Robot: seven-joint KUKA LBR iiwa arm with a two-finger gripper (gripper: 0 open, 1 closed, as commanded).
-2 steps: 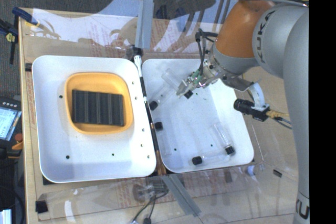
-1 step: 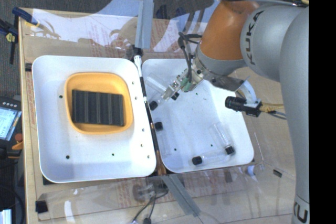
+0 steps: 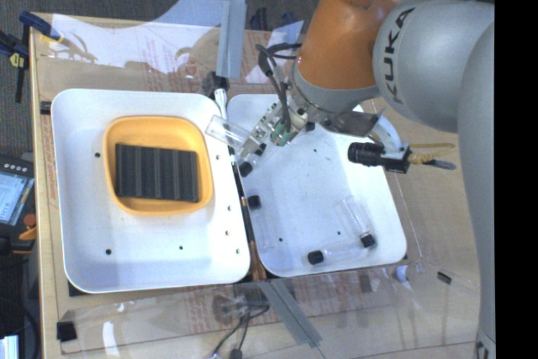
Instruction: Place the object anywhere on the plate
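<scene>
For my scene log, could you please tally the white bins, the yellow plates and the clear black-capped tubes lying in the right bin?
White bins: 2 (left bin, right bin)
Yellow plate: 1
Clear black-capped tubes: 2 (upper tube, lower tube)
Total: 5

Two shallow white bins sit side by side on a wooden bench point(image 3: 101, 38). The left bin point(image 3: 84, 240) holds a yellow plate point(image 3: 157, 134) in its upper middle, with a dark ribbed insert point(image 3: 160, 171) lying on it. The arm point(image 3: 420, 38) fills the upper right of the frame, its orange band point(image 3: 340, 29) above the right bin point(image 3: 286, 248). The gripper point(image 3: 252, 145) reaches toward the rim between the bins, near the upper left corner of the right bin; a clear object point(image 3: 220, 130) shows at its tip, just beside the plate's upper right edge. Clear tubes with black caps point(image 3: 357, 224) lie in the lower right part of the right bin
</scene>
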